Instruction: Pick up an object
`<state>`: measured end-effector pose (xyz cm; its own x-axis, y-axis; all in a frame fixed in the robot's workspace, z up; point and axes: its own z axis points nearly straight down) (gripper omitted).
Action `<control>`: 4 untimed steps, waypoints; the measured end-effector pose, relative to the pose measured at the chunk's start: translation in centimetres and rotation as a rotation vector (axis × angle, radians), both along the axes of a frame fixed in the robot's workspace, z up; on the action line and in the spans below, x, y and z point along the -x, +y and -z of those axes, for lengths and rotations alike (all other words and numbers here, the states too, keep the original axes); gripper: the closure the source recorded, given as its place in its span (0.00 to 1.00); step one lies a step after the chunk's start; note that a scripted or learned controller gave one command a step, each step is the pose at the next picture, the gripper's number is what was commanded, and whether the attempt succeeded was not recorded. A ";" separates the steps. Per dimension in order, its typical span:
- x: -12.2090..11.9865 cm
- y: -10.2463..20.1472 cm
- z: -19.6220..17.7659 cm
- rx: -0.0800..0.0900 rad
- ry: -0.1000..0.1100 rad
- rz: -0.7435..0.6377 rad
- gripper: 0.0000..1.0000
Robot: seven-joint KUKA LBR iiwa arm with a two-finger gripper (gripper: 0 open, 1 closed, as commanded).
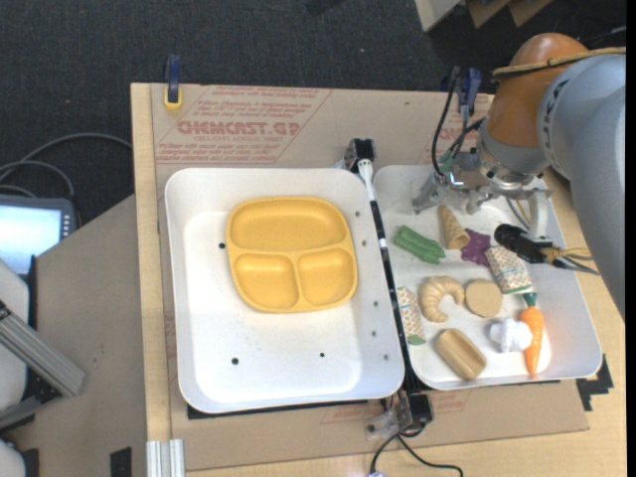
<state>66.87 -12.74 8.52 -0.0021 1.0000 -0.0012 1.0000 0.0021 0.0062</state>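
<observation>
From my seat I see the two white bins on a brown sheet [248, 122] printed in red with "CHEMCAST GP", which a blue and yellow clamp [174, 79] holds at its far left corner. Dark carpet [248, 18] lies around the bench, and a lit screen [30, 235] glows at the left.

The left bin [199, 296] carries a yellow divided plate [292, 251]. The gripper [475, 195] hangs over the far end of the right bin [571, 356]; I cannot tell how far open it is, and I see nothing in its hold.

All the pickable toys lie in the right bin: an ice-cream cone [454, 227] just beside the gripper, a green pepper [418, 243], a purple piece [477, 246], a croissant [440, 296], a round biscuit [484, 299], a bread roll [460, 352] and a carrot [534, 338].
</observation>
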 end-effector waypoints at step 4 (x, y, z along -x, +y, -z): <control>10.6 -1.4 -1.0 -0.001 0.004 0.003 1.00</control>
